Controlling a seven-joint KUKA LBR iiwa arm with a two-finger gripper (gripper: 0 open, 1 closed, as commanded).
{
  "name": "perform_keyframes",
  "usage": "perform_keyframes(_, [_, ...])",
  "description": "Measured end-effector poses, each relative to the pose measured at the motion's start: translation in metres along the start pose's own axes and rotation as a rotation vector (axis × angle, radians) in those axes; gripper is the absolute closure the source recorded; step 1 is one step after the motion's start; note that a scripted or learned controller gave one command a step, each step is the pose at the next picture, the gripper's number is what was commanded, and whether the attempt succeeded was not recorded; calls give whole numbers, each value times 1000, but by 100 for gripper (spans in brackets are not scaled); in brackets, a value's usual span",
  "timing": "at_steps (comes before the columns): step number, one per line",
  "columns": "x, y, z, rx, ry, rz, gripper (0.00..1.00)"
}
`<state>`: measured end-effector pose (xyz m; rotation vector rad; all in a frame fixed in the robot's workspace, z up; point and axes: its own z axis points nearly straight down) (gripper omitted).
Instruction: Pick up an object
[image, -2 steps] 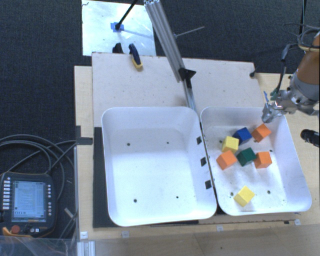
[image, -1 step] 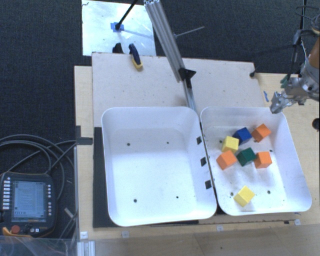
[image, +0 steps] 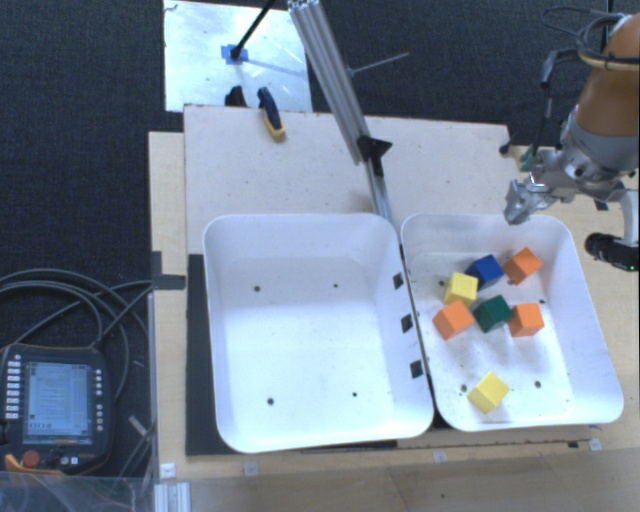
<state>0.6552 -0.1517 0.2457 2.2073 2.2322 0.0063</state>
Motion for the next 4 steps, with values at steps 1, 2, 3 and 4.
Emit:
perform_keyframes(1, [50,-1,1,2,0,1,100])
perform_keyframes(2, [102,-2,-9,1,1,0,100])
perform_keyframes(3, [158,-2,-14,2,1,0,100])
perform_keyframes(4, [220,-13,-15,3,2,-1,100])
